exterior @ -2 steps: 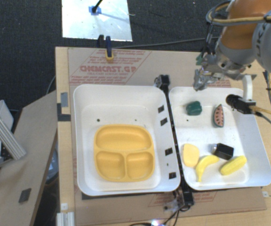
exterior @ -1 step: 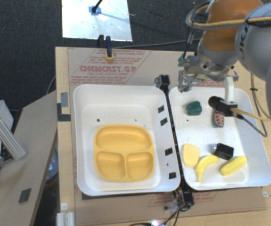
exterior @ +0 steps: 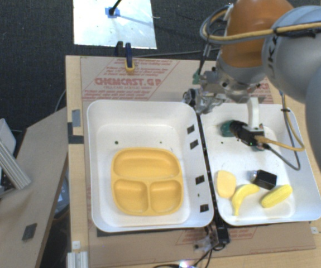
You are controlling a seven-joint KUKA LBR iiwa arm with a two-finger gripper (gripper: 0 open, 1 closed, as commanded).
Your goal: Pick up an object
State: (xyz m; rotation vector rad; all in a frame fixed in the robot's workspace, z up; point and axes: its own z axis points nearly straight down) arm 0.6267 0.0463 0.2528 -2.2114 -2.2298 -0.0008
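My gripper [exterior: 204, 100] hangs over the far end of the wall between the two bins, below the orange band of the arm [exterior: 253, 15]. In the right bin [exterior: 300, 149] lie a pale yellow slice [exterior: 225, 183], a banana [exterior: 243, 196], a yellow corn-like piece [exterior: 276, 196] and a small black block [exterior: 264, 178], all near the front. A dark teal object [exterior: 229, 129] sits farther back, just right of and nearer than the gripper. Nothing is seen held.
A yellow divided plate [exterior: 147, 180] lies in the left bin [exterior: 104, 121]. A yellow cable [exterior: 280, 146] and a white strut [exterior: 253, 113] from the arm hang over the back of the right bin. A blue clamp [exterior: 128, 54] stands behind the bins.
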